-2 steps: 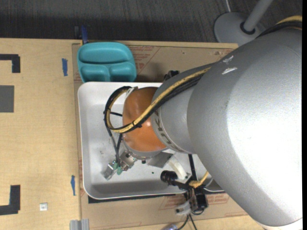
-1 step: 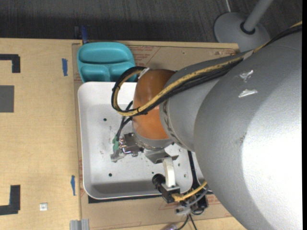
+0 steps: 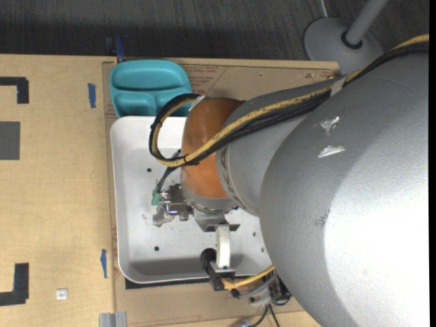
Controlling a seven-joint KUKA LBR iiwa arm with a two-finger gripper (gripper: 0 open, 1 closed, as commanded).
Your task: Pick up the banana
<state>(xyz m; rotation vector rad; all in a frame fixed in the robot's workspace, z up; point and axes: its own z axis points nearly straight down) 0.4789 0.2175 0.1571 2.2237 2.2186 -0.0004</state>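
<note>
Directly below the arm (image 3: pixel 327 182), its gripper (image 3: pixel 170 206) hides any banana.

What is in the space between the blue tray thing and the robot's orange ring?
In the camera view, a strip of white bin floor and rim separates the teal tray from the orange band, and a looping black cable crosses that stretch.

Robotics lab or test cell indicated. Worktop (image 3: pixel 54 203) faced in plain brown board, marked with black squares and blue tape tabs (image 3: pixel 92 95). Shallow white bin (image 3: pixel 129 182) set into worktop, teal plastic tray (image 3: pixel 146 87) beside it at far end. Large grey industrial arm (image 3: pixel 340 182) with orange band (image 3: pixel 201 148), loose cabling (image 3: pixel 272 107) strapped along it. Dark carpeted floor (image 3: pixel 170 9) and grey stand base (image 3: pixel 334 39) seen beyond.
</note>
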